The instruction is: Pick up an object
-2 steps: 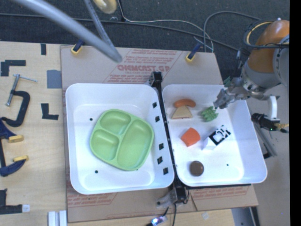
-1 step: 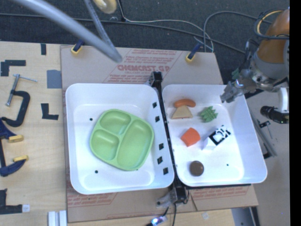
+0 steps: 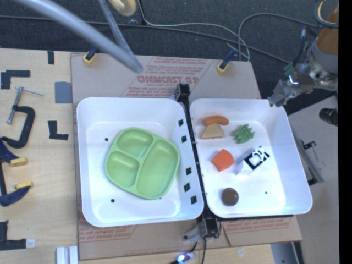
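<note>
Camera view: gripper (image 3: 276, 97) above right bin's (image 3: 294, 164) far corner; its grip state cannot be determined. Green sprig (image 3: 243, 132) lies nearest it, the orange block (image 3: 223, 159) beyond.

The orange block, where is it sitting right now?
In the camera view the orange block lies in the right bin, near its left side, below the tan wedge and above the brown ball.
</note>
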`<action>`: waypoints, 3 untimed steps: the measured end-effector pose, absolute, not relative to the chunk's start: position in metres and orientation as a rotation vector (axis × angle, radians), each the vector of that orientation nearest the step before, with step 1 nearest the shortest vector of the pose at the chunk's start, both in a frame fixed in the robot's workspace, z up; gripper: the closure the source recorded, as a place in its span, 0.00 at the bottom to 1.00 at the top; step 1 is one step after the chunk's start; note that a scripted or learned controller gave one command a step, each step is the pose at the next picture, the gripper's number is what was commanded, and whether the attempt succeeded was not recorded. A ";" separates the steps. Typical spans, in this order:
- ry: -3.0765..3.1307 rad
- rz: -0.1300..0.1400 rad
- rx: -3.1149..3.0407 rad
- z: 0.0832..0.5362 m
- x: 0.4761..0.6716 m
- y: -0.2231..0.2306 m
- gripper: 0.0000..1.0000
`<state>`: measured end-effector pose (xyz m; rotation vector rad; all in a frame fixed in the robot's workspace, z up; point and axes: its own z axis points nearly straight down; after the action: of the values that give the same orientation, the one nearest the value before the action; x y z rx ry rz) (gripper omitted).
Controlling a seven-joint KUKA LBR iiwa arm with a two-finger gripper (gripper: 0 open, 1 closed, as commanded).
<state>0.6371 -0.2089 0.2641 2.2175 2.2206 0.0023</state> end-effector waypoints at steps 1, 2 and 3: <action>2.225 -0.002 2.219 0.262 0.620 -0.170 1.00; 2.226 -0.003 2.220 0.259 0.591 -0.126 1.00; 2.229 -0.002 2.218 0.261 0.569 -0.076 1.00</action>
<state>0.5688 -0.0764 0.2613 2.2176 2.2291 -0.0018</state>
